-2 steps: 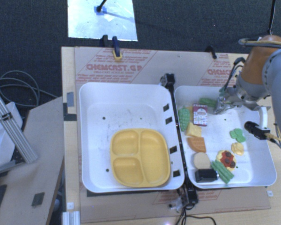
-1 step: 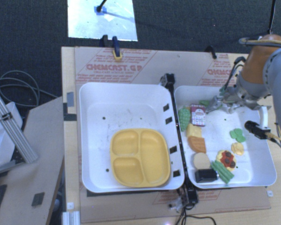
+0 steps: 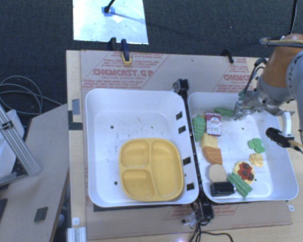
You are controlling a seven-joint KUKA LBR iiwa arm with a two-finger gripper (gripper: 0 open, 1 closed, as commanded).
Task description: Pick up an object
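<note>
**Green pod lies just left of my tip**

Nearest the camera, along the right bin's [image 3: 292,185] front edge, sit a black block [image 3: 222,188], a green ridged piece [image 3: 240,183] and a round tan piece [image 3: 217,173]. Further back come the orange wedge [image 3: 213,155] and the small red carton [image 3: 213,123]. Farthest, by the back wall, a green pod [image 3: 223,112] lies with its long axis running left to right. My gripper [image 3: 238,113] hangs at its right end, just beside it, maybe touching. Whether my jaws are apart or together I cannot tell. I judge the pod the nearest candidate: a short shift left, then down.
</note>
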